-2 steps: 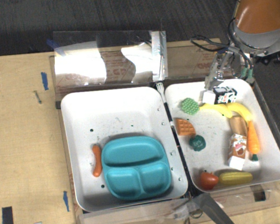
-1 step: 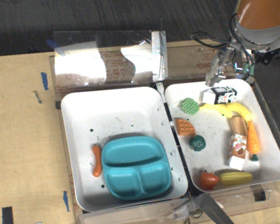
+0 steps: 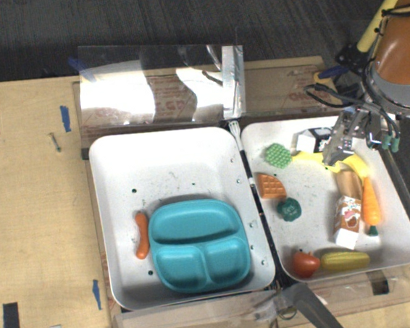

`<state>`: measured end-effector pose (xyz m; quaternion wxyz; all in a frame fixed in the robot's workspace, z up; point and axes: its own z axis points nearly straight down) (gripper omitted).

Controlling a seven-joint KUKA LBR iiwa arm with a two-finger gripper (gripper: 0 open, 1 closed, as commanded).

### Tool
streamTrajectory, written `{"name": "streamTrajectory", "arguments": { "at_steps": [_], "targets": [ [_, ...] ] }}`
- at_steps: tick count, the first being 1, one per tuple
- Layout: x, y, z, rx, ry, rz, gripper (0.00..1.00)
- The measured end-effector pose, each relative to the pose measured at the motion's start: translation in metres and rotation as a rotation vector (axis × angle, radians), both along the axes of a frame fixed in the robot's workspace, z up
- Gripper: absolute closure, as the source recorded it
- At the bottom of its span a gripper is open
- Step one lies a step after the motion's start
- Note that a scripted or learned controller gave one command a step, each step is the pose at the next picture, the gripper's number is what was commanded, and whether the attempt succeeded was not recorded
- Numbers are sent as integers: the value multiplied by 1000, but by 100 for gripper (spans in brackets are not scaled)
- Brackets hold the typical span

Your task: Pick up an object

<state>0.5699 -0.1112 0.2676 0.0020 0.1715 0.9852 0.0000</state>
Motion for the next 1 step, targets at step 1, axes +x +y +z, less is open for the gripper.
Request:
{"name": "streamTrajectory", "arguments": {
  "at_steps": [1],
  "targets": [
    [51,20,28,0,-5,63,100]
  ]
}}
